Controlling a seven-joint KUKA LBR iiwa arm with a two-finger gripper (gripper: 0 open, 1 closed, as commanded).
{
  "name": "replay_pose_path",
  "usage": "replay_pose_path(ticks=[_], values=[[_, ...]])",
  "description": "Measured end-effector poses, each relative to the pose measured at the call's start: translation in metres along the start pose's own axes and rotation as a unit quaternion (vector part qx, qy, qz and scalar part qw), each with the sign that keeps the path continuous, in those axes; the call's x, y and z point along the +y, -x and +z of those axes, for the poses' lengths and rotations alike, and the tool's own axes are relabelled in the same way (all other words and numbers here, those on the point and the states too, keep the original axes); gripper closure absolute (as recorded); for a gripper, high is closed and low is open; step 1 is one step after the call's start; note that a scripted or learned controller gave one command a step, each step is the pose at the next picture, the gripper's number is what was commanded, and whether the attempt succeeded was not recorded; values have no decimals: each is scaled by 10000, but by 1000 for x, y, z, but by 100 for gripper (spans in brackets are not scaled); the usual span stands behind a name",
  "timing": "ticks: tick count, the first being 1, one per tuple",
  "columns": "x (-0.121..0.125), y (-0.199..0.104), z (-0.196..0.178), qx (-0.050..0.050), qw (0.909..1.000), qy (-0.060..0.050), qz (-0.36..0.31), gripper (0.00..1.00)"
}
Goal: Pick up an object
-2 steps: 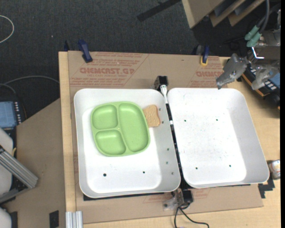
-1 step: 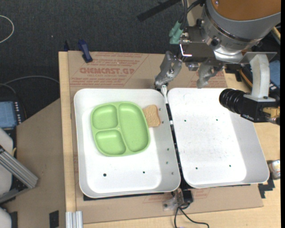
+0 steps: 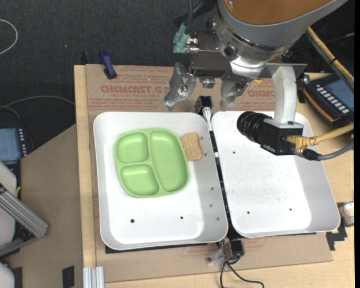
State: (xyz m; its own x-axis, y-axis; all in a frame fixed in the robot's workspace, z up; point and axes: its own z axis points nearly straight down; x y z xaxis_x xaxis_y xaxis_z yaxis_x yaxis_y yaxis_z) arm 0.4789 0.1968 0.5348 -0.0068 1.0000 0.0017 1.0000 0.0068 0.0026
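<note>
The grey arm with its orange band [image 3: 270, 14] enters at the top, around one o'clock, and its two-finger metal gripper [image 3: 203, 95] hangs over the far rim of the bins, at about twelve o'clock from the seam between them. Its two fingers are spread wide apart, one fingertip [image 3: 175, 97] on the left-bin side and the other on the right-bin side, with nothing between them. A small black clip-like part [image 3: 203, 103] sits in the gap below, at the top of the seam.

The left shallow white plastic bin [image 3: 112, 225] holds a light green plastic plate divided into three compartments [image 3: 151, 162], lying flat in the bin's upper half. Touching the plate's rim at about two o'clock is a small tan, rectangular, cracker-like piece [image 3: 193, 146], lying flat on the bin floor near the seam. Both lie at about seven o'clock from the gripper, well below it and apart from the fingers.

The right shallow white plastic bin [image 3: 281, 197] has a speckled floor. Over its upper part, at about eleven o'clock, a black cylindrical camera-like unit [image 3: 264, 131] sits on a white bracket [image 3: 284, 95], with a yellow-tipped cable [image 3: 329, 136] running off toward three o'clock.

Both bins rest on a brown cardboard sheet printed with red lettering [image 3: 135, 84]. A blue clip [image 3: 107, 63] sits at its far left corner, around eleven o'clock.
</note>
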Motion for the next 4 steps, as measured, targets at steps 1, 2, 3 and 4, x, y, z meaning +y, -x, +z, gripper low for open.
replay_pose_path(ticks=[1,2,3,4], values=[[1,3,-11,4,10000,18,24,100],[0,-29,37,-21,10000,-48,18,100],[0,33,30,-16,10000,-26,65,100],[23,-12,111,-25,10000,-64,18,100]])
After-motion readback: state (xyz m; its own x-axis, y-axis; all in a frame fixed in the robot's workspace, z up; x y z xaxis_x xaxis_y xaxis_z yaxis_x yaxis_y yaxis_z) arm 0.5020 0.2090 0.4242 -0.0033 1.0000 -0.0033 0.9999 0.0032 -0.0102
